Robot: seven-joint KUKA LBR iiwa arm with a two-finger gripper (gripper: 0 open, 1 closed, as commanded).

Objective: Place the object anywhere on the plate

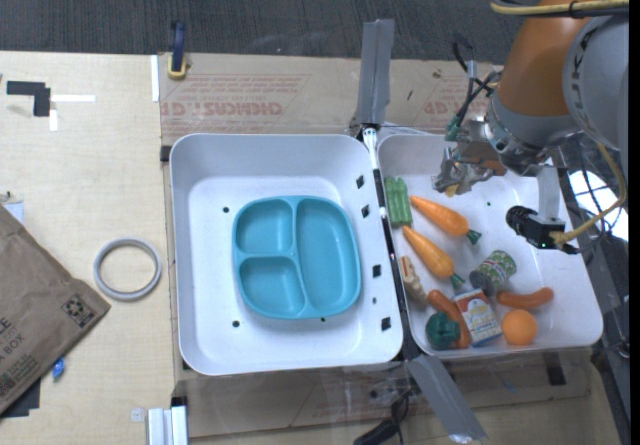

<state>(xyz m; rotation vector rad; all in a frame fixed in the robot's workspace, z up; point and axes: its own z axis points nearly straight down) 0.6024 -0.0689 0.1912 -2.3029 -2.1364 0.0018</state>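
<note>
- Since the task names no single object, I take my candidates from the toy food lying in the right bin [590,318]: two carrots, the upper carrot [440,215] and the lower carrot [428,252], a green strip [399,201] along the bin's left wall, a small can [493,268], an orange ball [519,327], a little carton [479,317] and a dark green piece [441,331].
- I see the blue plate [298,256] sitting in the middle of the left bin [200,263], its three compartments bare, so by my reading nothing has been delivered yet and the whole transfer is left to do.
- I see the gripper [455,176] hanging at the upper left of the right bin, just above the upper carrot; I cannot tell how it is set, and I see nothing in its grasp.
- My judgement: the pick comes first, then a carry leftward across the divider.
- I note the raised walls where the two bins meet, with black clips [381,213] on them, standing between the food and the plate; a low carry could clip them.
- I count the crowding in the right bin as a risk, since the carrots lie close to each other.
- Out on the bench I see a tape ring [127,267] and a brown box [35,313], well apart from the work.
</note>
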